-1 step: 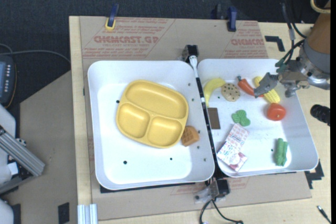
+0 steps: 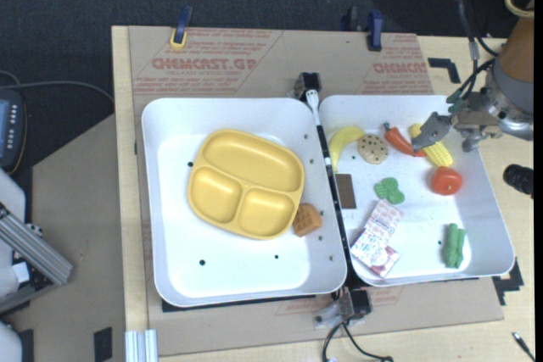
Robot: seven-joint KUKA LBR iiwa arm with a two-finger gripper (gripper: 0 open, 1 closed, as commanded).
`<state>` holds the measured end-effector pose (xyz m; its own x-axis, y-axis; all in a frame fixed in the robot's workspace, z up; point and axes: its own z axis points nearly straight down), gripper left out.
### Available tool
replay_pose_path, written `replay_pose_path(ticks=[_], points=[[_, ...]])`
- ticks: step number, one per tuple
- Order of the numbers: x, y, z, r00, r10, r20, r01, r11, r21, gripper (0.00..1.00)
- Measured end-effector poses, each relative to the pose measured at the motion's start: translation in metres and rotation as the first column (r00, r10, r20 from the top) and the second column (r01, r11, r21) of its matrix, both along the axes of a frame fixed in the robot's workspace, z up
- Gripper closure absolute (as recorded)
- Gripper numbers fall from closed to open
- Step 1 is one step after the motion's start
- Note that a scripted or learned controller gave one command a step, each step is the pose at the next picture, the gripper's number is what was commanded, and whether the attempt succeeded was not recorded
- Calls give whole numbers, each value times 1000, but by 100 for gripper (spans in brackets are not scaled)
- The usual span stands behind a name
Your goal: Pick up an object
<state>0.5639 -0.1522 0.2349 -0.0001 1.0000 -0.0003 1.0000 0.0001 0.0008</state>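
My gripper [image 2: 450, 136] hangs over the back right part of the right bin [image 2: 492, 220], its two fingers spread apart and open, with nothing between them. Just below the fingers lies a yellow corn cob [image 2: 439, 154], with a red-orange carrot [image 2: 399, 140] to its left and a red tomato [image 2: 446, 181] in front of it. Also in this bin are a banana [image 2: 342, 142], a round cookie [image 2: 372, 148], a green leafy piece [image 2: 389, 189], a brown bar [image 2: 345, 190], a printed snack packet [image 2: 377, 237] and a green pickle [image 2: 454, 246].
The left bin [image 2: 170, 250] holds a yellow divided plate [image 2: 246, 182] and a small brown piece [image 2: 307, 219] beside it. A black strip [image 2: 321, 140] runs between the bins. Clamps [image 2: 179, 30] hold the cardboard base at the back.
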Motion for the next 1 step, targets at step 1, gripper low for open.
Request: replay_pose_path(ticks=[1], points=[[-4, 5, -62, 1000, 0, -7, 0, 1000, 3, 0]])
